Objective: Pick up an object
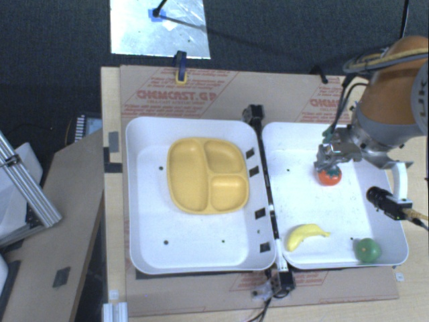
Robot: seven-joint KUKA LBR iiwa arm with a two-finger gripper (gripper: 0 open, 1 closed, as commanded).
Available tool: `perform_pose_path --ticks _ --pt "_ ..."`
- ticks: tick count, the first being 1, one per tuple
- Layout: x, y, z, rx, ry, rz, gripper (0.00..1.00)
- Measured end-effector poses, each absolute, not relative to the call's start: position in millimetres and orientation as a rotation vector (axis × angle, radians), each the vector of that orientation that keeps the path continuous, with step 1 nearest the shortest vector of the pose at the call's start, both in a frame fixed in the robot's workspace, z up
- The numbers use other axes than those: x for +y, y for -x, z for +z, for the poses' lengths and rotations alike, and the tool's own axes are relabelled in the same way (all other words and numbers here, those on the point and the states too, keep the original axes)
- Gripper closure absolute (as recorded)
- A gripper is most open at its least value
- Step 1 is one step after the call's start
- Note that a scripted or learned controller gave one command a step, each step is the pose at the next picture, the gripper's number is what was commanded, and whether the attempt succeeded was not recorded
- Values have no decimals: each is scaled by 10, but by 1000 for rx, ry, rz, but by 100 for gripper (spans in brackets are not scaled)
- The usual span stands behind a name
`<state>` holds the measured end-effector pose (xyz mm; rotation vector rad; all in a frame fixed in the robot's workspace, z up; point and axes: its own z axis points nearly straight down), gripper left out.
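On the bench, two white bins sit side by side: the left bin (144, 247) holds a yellow divided plate (206, 175), and in the right bin (295, 146) our gripper (328, 161) sits directly over a red-orange tomato-like object (329, 176). We judge this the grasping step; the next move calls for a firm closure and straight lift, with the banana (306, 235) and green ball (366, 249) well apart.

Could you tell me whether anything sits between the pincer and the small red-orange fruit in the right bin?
Nothing visible does. The pincer hangs directly over the red-orange fruit, right at its top. The banana and green fruit lie apart, near the front of the right bin, off that path.
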<state>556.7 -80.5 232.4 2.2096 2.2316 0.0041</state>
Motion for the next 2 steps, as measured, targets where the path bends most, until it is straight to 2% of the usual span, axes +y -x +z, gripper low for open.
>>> perform_pose_path --ticks 2 --pt "231 -5535 2315 2232 -2211 3 100"
